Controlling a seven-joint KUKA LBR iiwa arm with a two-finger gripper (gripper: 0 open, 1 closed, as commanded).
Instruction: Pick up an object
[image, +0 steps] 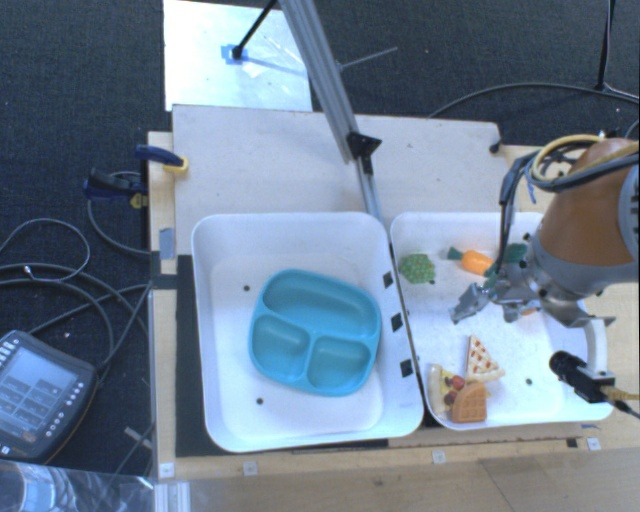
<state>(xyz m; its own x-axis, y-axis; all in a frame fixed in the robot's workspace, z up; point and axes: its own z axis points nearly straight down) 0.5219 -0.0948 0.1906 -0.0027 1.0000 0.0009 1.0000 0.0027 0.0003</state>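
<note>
The right bin (520, 395) holds several toy foods. A green broccoli (417, 267) lies at its far left, with an orange carrot (473, 260) just to its right. A pizza slice (481, 360) lies near the middle, and a brown toast piece (468, 403) with a small yellow and red item (445, 380) sits at the near left corner. My gripper (487, 307) hangs over the bin's middle, below the carrot and above the pizza slice. It is open, with nothing between its fingers.
The left bin (225, 400) carries a blue divided plate (315, 332). A grey pole (335, 90) slants down to the wall between the bins. A black part (575, 375) of the arm hangs over the right bin's near right corner.
</note>
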